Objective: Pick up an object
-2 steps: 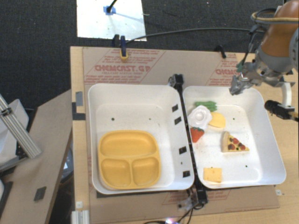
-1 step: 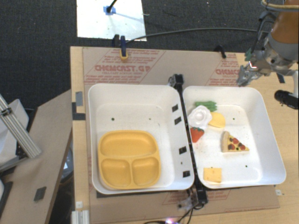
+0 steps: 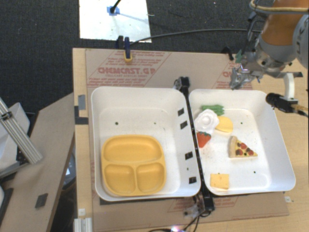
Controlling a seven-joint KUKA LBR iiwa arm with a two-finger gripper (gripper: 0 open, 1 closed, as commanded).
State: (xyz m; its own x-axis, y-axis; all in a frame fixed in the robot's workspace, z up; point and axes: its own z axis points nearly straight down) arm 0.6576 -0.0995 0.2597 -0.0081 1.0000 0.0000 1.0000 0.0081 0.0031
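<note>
On the light brown bench [image 3: 145, 66] you see two shallow white plastic bins side by side, touching along their middle edges. Around the bench lies a dark carpet floor [image 3: 38, 33], with one white square sheet [image 3: 96, 13] on it beyond the far edge.

One yellow plastic tray with three compartments [image 3: 134, 165] sits in the left bin [image 3: 140, 100] at its near side; the far half of this bin has open room.

You can count six toy pieces in the right bin [image 3: 280, 153]. One green leafy piece [image 3: 213, 108], one white crumpled piece [image 3: 206, 120], one round yellow piece [image 3: 224, 124] and one red strawberry-like piece [image 3: 203, 139] are crowded together near the dividing edge. One pizza slice toy [image 3: 240, 148] lies in the middle, apart from them. One square yellow cheese piece [image 3: 219, 181] lies near the near edge.

The grey two-finger gripper [image 3: 237, 83] hangs over the far edge of the right bin, above the bench, well apart from all pieces. I cannot tell how its fingers stand; nothing shows between them.
</note>
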